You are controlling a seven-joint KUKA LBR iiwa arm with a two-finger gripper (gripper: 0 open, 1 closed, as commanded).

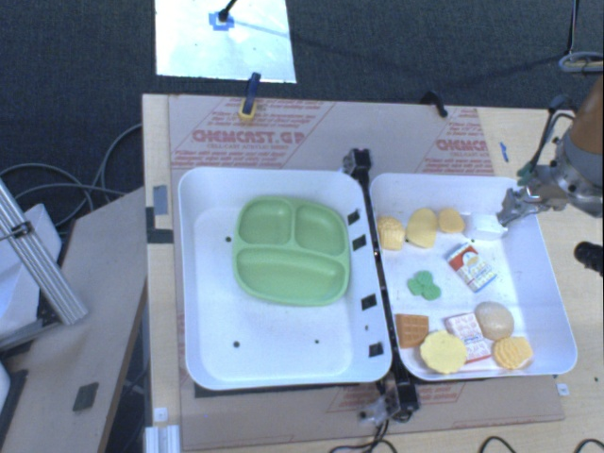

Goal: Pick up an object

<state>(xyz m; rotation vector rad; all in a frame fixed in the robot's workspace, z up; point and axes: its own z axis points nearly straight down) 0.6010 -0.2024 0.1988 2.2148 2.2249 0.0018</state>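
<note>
Tool (514,206) position is at the far right rim of the right bin (557,324), low over its corner; whether its tips are spread or pressed together cannot be told, and nothing is seen held.

Going left to right, the left bin (203,347) carries a green divided plate (291,250), well apart from the tool. In the right bin, a yellow potato-like piece (391,233), a rounded yellow piece (422,226) and a smaller yellow piece (451,221) lie in a row along the far side, the last being nearest the tool, just to its left and slightly nearer. Below them a small green piece (424,286) and a red-and-white packet (471,266) lie mid-bin. At the near edge an orange cracker (411,329), a yellow ridged disc (443,352), a second packet (465,329), a beige egg-like piece (494,320) and a waffle-like round (512,353) are crowded together.

All are judged to be light toy food, probably stiff and smooth, so slipping is likely. The smaller yellow piece is judged the easiest target, to be taken across its narrow width; the flat packets offer little to pinch.
</note>
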